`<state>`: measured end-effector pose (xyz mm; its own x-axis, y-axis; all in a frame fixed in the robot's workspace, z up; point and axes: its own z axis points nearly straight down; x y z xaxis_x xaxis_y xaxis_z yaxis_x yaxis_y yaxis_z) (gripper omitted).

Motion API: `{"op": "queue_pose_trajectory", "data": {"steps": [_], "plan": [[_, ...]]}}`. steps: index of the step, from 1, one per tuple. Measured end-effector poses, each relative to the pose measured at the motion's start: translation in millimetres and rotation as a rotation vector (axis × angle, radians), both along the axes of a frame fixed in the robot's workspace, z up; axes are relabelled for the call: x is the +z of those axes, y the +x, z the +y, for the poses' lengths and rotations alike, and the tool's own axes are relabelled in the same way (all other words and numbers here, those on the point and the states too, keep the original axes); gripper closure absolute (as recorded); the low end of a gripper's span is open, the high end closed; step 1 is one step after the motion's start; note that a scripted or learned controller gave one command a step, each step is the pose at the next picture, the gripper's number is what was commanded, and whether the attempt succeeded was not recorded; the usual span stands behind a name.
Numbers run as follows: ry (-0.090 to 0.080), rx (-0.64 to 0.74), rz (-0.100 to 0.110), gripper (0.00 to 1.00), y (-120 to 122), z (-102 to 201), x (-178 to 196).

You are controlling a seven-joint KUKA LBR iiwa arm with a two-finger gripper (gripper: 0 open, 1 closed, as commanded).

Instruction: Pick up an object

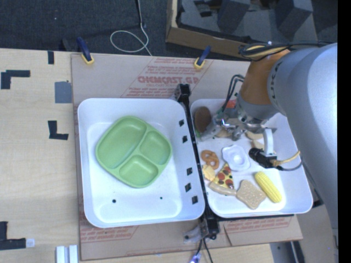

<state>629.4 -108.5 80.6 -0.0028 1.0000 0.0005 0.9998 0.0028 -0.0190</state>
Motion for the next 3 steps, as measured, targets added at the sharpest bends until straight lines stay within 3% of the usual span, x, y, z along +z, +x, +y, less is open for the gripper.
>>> {"op": "queue_pose_trajectory", "data": {"steps": [1, 2, 3], "plan": [[-0.001, -0.021, 0.071, 0.0, 23, 4, -4], [0.003, -0.022, 0.09, 1.0, 19, 4, 1], [0.025, -0.006, 0.055, 1.0, 14, -61, 4]]}}
